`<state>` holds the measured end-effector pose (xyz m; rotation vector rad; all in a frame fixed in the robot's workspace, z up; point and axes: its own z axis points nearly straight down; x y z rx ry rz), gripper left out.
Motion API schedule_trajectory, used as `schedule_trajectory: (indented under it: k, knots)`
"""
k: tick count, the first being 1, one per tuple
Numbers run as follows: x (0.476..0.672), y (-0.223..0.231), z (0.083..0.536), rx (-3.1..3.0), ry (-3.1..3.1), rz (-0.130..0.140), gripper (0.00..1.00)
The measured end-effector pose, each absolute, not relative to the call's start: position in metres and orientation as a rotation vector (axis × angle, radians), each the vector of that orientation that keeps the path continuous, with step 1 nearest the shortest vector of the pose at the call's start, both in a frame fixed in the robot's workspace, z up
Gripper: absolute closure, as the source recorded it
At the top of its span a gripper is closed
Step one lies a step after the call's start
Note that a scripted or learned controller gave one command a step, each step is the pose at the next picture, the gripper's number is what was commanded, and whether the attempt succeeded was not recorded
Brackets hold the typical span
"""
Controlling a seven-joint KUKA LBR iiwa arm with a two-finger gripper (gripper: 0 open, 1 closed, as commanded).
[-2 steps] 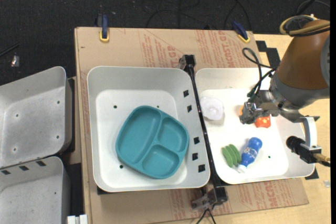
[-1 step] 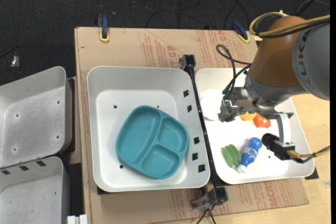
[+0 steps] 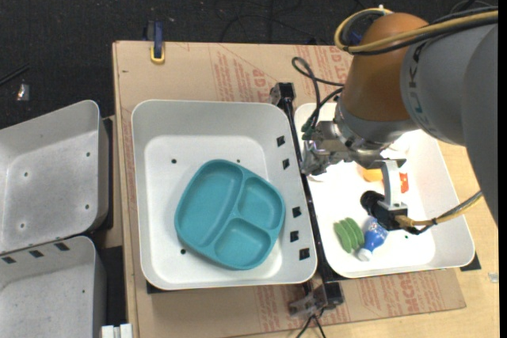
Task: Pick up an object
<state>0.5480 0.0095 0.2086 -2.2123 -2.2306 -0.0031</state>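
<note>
Red lettering (image 3: 252, 80) seen on cardboard sheet (image 3: 198, 67), near top and bottom edges; too blurred to be read.

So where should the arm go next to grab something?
Probably a short slide down the view, to above the green thing. The gripper hangs by the right bin's left wall over bare floor, while the green thing and a blue thing lie nearer the bin's bottom edge.

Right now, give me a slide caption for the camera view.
Arm over right bin with green item; teal divided plate lies in left bin.
</note>
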Motion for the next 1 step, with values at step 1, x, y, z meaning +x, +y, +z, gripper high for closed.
schedule_trajectory:
  k: [1]
  knots:
    - [0.5693, 0.0522, 0.215, -2.214, -2.23, -0.004, 1.0]
